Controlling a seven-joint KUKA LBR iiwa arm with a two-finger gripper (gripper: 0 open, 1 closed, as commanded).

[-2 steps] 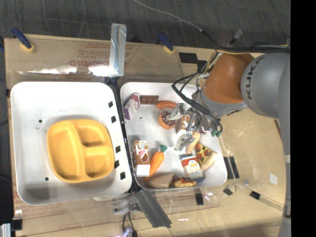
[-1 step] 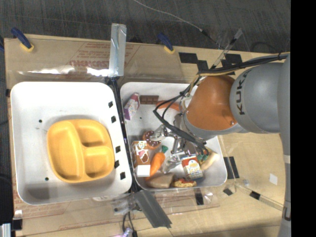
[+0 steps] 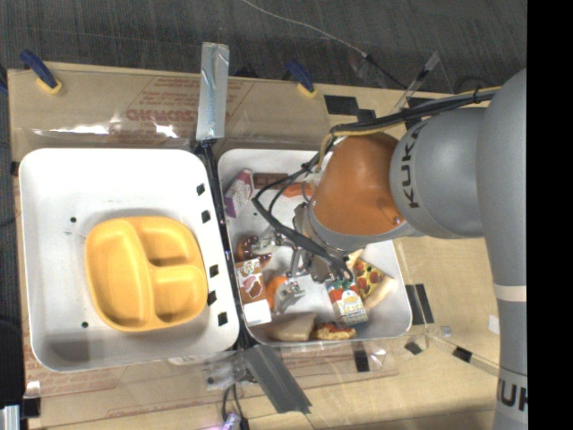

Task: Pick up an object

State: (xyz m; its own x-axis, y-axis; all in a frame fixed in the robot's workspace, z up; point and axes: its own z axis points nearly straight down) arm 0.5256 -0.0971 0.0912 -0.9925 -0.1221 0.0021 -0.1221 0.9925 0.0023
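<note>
Yellow plastic marks the left bin (image 3: 54, 195): a divided tray (image 3: 143, 271) with three compartments lies flat near its middle. The right bin (image 3: 405, 307), touching the left one along a shared wall, holds a jumble of small toy foods and packets. Among them are a purple-and-white packet (image 3: 239, 193) near the upper left corner, a slice of toy pizza (image 3: 371, 280) towards the right wall, a small bottle with a red cap (image 3: 347, 303) just beside it, a white block (image 3: 256, 313) at the lower left, and an orange piece (image 3: 273, 287) near the middle. The grey arm (image 3: 466, 168) with its orange band (image 3: 354, 191) reaches in from the right and hangs over the right bin. Its gripper (image 3: 300, 280) points down into the clutter, close to the orange piece and the bottle. Whether the jaws are parted or closed cannot be told, since the metal tips blend with the objects around them.
</note>
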